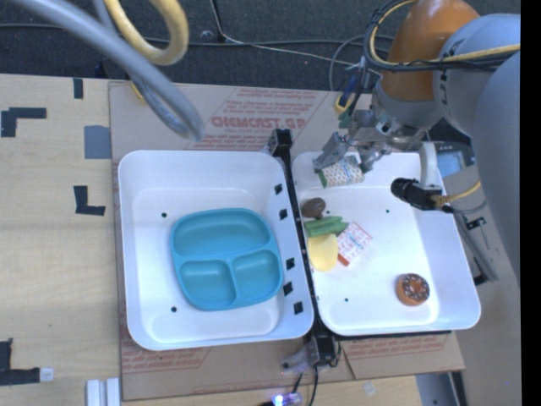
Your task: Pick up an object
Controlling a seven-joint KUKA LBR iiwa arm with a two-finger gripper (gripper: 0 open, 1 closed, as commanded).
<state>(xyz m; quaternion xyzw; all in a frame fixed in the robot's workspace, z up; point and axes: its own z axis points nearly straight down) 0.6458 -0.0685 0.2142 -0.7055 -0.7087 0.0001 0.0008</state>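
The grey arm with the orange band is reaching in from the right and hanging its gripper (345,161) over the far left corner of the right white bin (439,315), and a small white packet with a speckled print (342,173) is sitting right at the tips of the jaws. The packet appears to be pinched between them, though the slanted view is making it hard to judge whether it is lifted or resting on the bin floor, so the grasp reads as likely rather than certain. The jaws are standing narrow, about the width of the packet. Nearer in the same bin, a cluster is lying along the left wall: a small brown rounded piece (314,207), a green pod-shaped toy (325,225), a yellow rounded toy (322,253) and a white wrapper with red print (354,242), all close together or touching. A brown ring-shaped doughnut toy (412,289) is lying well apart at the near right. The left white bin (135,252) is holding a blue 3-compartment plastic tray (226,256). The step in hand seems to be the grasp or the first lift; the next move is calling for a straight rise, clear of the divider between the 2 bins, with the grip kept firm.
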